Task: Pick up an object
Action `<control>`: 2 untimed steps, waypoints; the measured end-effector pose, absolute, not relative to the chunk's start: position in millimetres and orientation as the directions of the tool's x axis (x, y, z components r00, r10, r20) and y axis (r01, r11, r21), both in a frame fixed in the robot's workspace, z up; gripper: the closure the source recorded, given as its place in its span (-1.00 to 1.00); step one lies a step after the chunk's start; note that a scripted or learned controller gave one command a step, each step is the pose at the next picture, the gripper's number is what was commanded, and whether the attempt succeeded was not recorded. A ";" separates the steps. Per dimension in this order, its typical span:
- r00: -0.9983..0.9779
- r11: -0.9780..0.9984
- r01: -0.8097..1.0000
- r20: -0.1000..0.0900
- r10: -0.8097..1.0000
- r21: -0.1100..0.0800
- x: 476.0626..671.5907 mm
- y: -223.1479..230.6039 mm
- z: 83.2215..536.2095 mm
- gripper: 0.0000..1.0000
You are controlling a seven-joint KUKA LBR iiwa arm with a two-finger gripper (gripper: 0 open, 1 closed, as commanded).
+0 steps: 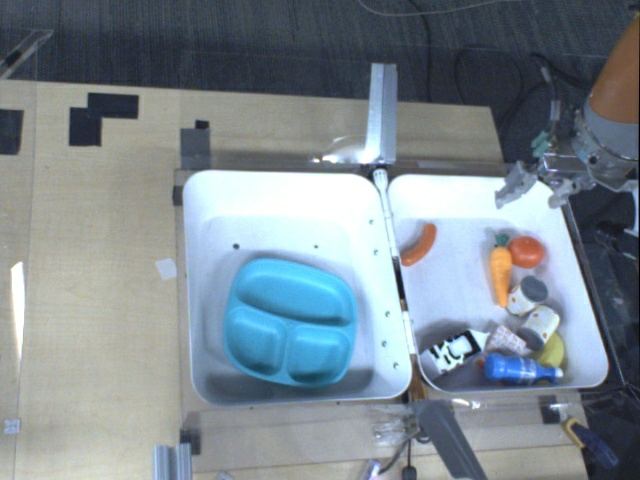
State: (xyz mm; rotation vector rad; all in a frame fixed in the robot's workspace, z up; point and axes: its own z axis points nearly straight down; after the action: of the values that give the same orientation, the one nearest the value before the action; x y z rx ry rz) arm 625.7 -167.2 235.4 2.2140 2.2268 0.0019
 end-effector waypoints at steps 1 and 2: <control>0.008 -0.008 1.000 0.000 1.000 0.004 588.5 -198.2 112.8 -1.00; -0.018 0.018 1.000 -0.002 1.000 0.011 552.8 -203.7 89.2 -1.00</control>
State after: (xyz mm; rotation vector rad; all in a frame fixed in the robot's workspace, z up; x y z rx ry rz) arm 552.8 -203.7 89.2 2.1955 2.2345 0.0092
